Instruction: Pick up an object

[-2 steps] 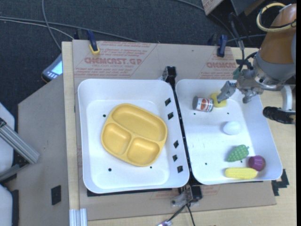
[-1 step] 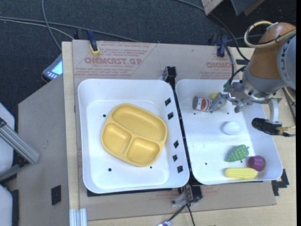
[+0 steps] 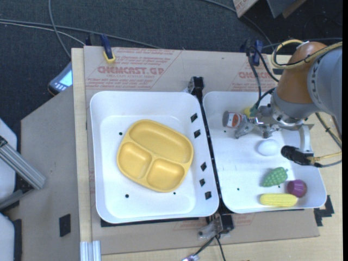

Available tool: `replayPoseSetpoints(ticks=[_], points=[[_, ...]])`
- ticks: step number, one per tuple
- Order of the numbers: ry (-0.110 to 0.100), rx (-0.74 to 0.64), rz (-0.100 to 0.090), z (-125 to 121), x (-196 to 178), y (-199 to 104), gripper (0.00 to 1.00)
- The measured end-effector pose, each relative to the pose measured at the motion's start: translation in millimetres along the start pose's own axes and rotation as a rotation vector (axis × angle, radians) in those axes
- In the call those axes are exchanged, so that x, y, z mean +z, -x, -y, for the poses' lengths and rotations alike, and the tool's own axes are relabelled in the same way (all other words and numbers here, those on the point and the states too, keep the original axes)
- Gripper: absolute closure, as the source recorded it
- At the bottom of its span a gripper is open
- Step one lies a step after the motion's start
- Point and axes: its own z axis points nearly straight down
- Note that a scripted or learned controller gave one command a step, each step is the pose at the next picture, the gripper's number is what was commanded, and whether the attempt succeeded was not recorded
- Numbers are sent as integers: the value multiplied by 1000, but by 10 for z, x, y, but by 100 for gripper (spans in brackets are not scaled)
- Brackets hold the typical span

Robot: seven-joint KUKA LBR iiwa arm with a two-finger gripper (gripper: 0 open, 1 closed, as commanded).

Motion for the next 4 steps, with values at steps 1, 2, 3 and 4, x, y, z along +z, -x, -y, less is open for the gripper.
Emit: replayPoseSetpoints(ticks=[1,2,3,4], points=[[8,0,1,-21,-150,4,100],[13,-1,4,51,-741,-37,100],[16,-1,5,-26,-1342,33,100],[10,-1,3,-32,-1351,32,100]])
